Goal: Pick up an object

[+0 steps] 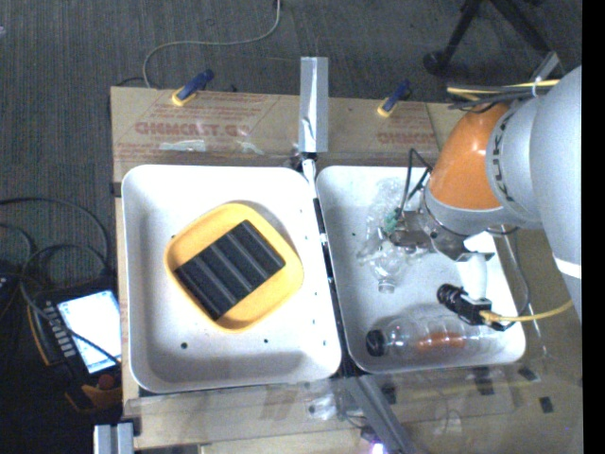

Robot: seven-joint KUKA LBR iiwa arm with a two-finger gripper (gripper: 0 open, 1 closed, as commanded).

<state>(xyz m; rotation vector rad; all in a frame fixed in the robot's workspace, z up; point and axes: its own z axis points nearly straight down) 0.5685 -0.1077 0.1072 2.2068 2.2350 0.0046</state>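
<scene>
In the right bin [352,343]: a clear bottle [430,338] lies on its side near the front wall; crumpled clear plastic [383,244] sits mid-bin.
Left bin [151,348]: holds a yellow tray [234,265] with a black ribbed insert.
Arm [501,164]: reaches over the right bin.
Gripper [408,235]: at the crumpled plastic; its state cannot be told.

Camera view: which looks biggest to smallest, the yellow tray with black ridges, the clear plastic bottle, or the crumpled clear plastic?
1. Yellow tray with black ridges
2. Clear plastic bottle
3. Crumpled clear plastic, partly hidden by the arm, so less sure.
</scene>
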